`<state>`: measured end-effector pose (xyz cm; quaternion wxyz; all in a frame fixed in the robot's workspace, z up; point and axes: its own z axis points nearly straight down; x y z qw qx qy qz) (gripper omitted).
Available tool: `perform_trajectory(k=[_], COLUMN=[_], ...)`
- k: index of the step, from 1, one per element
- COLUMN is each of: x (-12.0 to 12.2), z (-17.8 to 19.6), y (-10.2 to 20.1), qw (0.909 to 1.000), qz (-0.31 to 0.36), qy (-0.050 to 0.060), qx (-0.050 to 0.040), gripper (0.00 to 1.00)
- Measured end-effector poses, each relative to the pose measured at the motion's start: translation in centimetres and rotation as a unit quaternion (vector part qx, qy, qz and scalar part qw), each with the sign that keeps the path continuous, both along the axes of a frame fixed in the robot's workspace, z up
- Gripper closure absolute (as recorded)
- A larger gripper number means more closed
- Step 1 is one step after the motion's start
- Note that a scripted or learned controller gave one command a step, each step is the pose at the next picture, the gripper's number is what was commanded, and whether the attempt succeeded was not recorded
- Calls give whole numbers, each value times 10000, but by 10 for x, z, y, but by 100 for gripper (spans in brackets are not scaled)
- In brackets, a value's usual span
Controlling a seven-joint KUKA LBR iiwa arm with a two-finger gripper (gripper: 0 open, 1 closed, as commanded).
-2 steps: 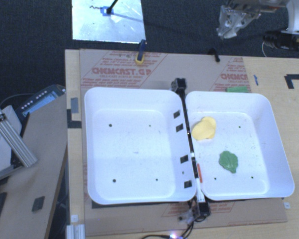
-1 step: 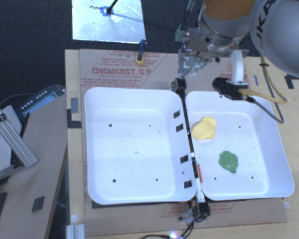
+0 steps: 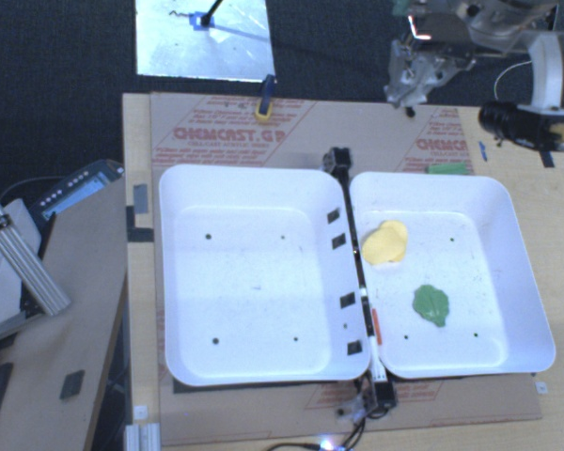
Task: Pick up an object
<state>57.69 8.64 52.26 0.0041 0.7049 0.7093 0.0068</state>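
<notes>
A pale yellow lump (image 3: 384, 243) lies in the right bin (image 3: 508, 209), close to its left wall. A small green piece (image 3: 431, 304) rests lower in the same bin, nearer the front. My gripper (image 3: 406, 97) hangs high at the top right, behind the far edge of the right bin and well away from both objects. Nothing shows between its tips.
The left bin (image 3: 183, 195) sits beside the right one, joined by a black clipped divider (image 3: 350, 261). A silver plate (image 3: 204, 24) lies at the back left. Cardboard (image 3: 226, 132) underlies the bins. A grey device (image 3: 80, 186) sits on the left bench.
</notes>
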Motion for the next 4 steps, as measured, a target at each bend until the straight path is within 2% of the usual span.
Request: perform_trajectory(k=[1,2,3,4], x=[-22,-36,-83,-45], z=[-161,-97,21,13], y=[69,140,149,56], qw=[9999,10000,10000,10000], qz=[22,25,12,-59], qy=[146,44,10,61], qx=[-25,5,24,-21], gripper=[100,100,100,100])
